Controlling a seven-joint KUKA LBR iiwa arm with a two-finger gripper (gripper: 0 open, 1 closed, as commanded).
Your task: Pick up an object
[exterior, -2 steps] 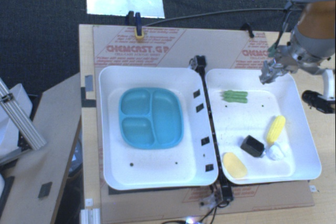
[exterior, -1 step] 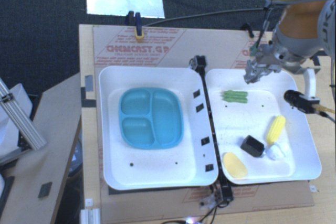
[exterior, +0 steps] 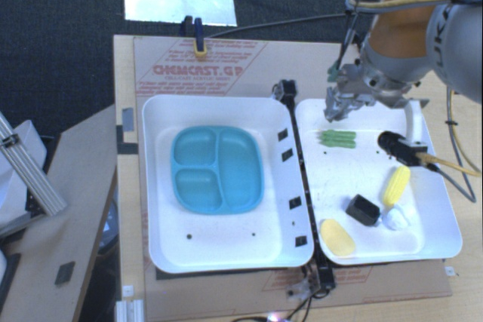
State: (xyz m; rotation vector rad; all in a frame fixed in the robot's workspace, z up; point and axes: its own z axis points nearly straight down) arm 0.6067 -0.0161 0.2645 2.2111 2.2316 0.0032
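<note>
Above the right bin [exterior: 445,237], your gripper [exterior: 337,111] hovers near the green beans [exterior: 337,139]; I cannot tell its finger state. Nothing looks picked yet.

We see the bench evenly and brightly lit from above, with the two white bins [exterior: 226,253] close to washed out and only faint, soft shadows under their contents. The picture is slightly soft and grainy, and the dark floor [exterior: 60,11] shows little detail.
</note>
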